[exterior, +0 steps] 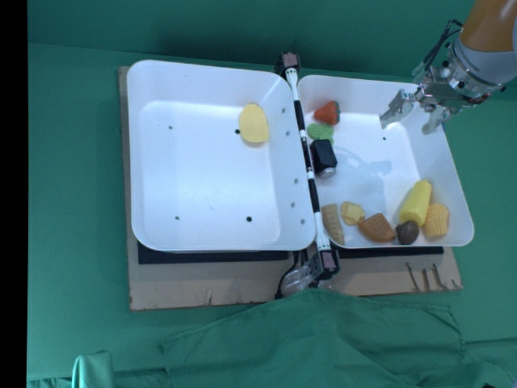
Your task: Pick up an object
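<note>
Gripper (415, 111) spread, nothing between fingers, hovering over right bin (457, 186) far corner. Nearest item: yellow corn-like piece (415, 203), lying well below it near the bin's front edge.

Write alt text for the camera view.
A grey robot arm's open gripper hovers over the right bin, holding nothing. That bin holds a black block, a red and green piece and yellow and brown toy foods. The left bin holds a yellow piece.

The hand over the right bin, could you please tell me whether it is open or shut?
Open: the hand shows two fingers spread apart, nothing between them.
</note>
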{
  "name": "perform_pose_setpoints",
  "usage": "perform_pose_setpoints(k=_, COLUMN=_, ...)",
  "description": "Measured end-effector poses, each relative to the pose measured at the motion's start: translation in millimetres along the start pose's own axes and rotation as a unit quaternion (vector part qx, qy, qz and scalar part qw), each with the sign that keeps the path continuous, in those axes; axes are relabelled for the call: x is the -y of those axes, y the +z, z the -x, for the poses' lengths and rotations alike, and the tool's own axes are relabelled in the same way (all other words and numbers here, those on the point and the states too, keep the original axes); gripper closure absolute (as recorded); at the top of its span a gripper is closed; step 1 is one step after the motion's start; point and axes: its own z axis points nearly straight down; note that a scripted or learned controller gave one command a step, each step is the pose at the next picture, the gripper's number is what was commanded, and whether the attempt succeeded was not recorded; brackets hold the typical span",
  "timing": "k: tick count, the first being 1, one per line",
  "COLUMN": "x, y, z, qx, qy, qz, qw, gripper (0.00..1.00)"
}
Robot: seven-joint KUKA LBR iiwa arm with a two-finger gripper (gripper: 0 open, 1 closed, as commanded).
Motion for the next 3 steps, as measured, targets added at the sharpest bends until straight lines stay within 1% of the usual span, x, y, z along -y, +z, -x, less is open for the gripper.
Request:
perform_pose_setpoints(k=1, x=-95, y=34, z=-24, qx=0.0, qy=-0.007, qz=0.005, qw=1.0, gripper=0.0)
perform_pose_setpoints(k=2, x=-86, y=105, z=-64, qx=0.0, qy=-0.005, qz=0.006, qw=1.0, gripper=0.0)
perform_pose_setpoints(k=3, x=3, y=101, z=-18, qx=0.0, qy=-0.001, qz=0.0, qw=1.0, gripper=0.0)
